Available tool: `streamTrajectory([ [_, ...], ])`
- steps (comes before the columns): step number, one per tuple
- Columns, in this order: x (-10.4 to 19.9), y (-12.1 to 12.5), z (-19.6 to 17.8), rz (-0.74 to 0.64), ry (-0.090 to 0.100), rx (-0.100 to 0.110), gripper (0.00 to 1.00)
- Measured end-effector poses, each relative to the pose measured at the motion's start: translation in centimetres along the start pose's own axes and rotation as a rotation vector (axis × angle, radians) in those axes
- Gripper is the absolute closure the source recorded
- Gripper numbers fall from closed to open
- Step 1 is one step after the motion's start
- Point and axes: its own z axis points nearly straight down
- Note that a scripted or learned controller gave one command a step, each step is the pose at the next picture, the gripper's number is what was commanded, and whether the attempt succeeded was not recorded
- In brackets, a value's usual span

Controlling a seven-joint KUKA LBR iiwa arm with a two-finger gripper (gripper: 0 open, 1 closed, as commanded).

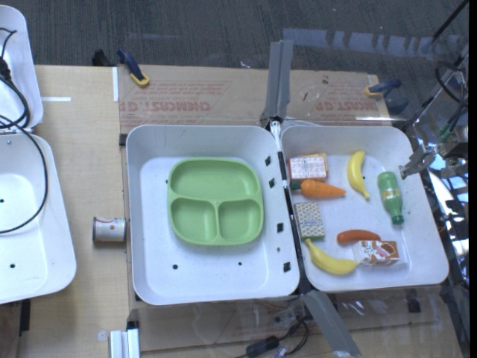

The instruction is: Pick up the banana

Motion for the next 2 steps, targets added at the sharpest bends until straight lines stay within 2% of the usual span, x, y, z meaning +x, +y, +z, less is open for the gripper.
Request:
streamTrajectory([
  [1, 2.1, 2.8, 15.8, 0.132, 0.001, 0.002, 0.0],
  [2, 5.3, 7.6, 16.8, 0.139, 0.0, -0.001, 0.0],
])
